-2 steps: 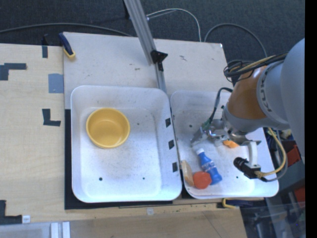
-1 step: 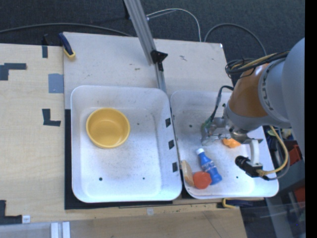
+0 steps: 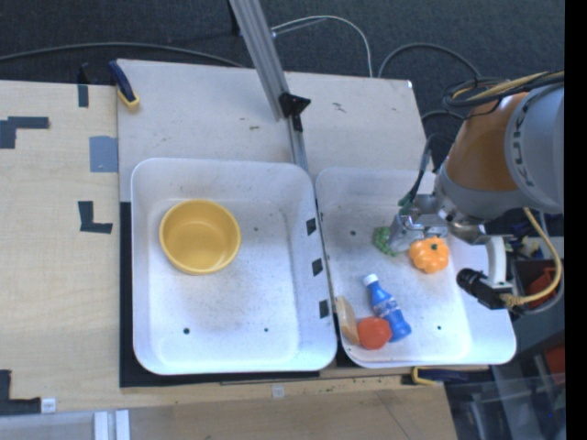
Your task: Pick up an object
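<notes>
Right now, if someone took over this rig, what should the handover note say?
Gripper: low in the right bin, by the green item and orange pumpkin; no object visibly between its fingers.
Also in the right bin: blue bottle, red ball, tan piece.
Left bin: yellow bowl.
Done: nothing lifted.
Left: grasp one object and raise it.

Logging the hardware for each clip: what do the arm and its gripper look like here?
The arm is thick and rounded, grey, with a broad orange band above the wrist. The gripper is small, metallic silver-grey. Yellow and dark cables trail beside the arm.
</notes>
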Motion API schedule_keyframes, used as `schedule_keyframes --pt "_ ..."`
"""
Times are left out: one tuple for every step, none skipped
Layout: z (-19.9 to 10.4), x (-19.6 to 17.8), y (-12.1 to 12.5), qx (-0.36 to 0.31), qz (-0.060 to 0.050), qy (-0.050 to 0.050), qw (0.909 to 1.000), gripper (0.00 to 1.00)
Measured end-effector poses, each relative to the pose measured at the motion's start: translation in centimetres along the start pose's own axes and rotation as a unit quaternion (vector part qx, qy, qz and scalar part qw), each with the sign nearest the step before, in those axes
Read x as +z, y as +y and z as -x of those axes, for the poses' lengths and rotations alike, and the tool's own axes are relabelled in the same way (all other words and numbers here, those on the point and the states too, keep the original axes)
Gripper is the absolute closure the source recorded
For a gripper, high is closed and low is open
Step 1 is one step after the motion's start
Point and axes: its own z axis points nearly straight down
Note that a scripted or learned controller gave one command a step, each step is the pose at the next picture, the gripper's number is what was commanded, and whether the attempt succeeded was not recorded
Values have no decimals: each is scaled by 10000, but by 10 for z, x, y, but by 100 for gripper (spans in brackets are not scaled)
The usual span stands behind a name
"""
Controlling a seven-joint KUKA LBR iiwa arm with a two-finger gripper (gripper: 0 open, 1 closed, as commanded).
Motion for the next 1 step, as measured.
schedule_keyframes --pt "-11 -52 0 -7 -2 3 10000 100"
